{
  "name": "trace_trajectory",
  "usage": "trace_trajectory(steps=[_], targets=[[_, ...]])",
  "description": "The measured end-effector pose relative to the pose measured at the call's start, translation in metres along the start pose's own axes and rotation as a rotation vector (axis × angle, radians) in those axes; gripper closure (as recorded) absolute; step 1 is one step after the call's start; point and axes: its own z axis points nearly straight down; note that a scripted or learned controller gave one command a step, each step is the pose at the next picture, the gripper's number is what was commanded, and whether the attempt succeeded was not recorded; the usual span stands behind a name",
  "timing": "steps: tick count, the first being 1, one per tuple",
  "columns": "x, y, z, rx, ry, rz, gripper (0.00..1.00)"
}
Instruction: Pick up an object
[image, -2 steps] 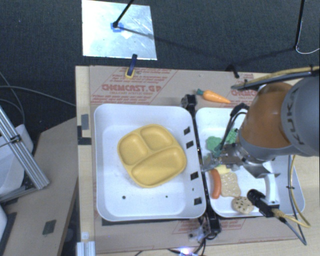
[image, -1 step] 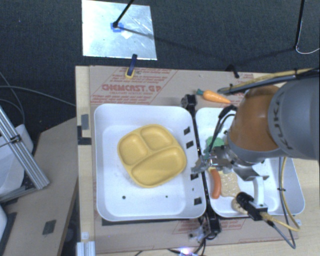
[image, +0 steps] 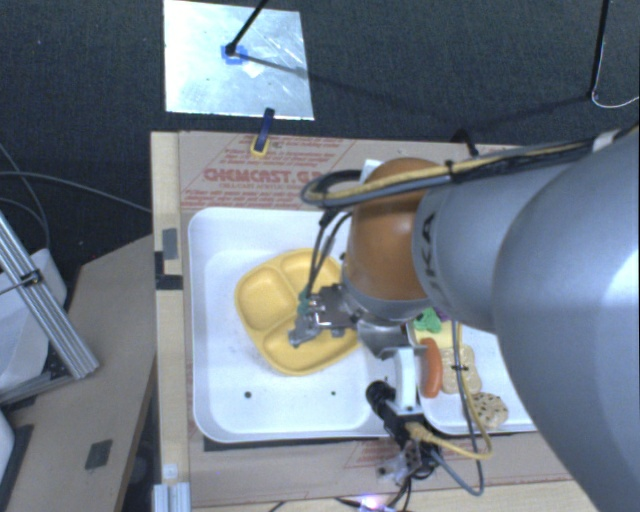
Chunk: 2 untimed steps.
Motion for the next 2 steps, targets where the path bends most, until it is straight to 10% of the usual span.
trace_trajectory(steps=[1,2], targets=[[0.078,-0.004,0.112,-0.005,-0.006,0.007,0.00],[0.031,-0.004,0.105,-0.004,0.001,0.004,0.00]])
